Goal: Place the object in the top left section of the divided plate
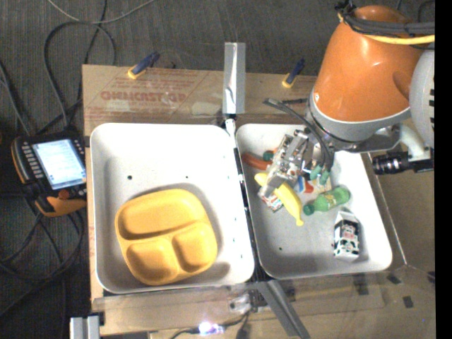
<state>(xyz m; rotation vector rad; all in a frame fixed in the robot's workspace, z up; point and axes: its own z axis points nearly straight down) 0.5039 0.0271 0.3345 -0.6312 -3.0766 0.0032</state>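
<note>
A yellow divided plate (pixel 167 234) lies in the left bin (pixel 106 147), toward its front, with one large section at the back and two smaller ones at the front. My gripper (pixel 284 167) hangs low over the right bin (pixel 367 256), above a pile of small toys. Under and beside it lie a yellow banana (pixel 290 202), an orange carrot-like piece (pixel 254 160) and a green bottle (pixel 328 202). The orange wrist band and grey arm cover the bin's far right corner.
A small black-and-white carton (pixel 346 236) stands alone at the right bin's front right. The divider wall between the bins runs just left of the toy pile. A teach pendant (pixel 53 162) sits off the bench at the left. Clamps hold the cardboard backing behind the bins.
</note>
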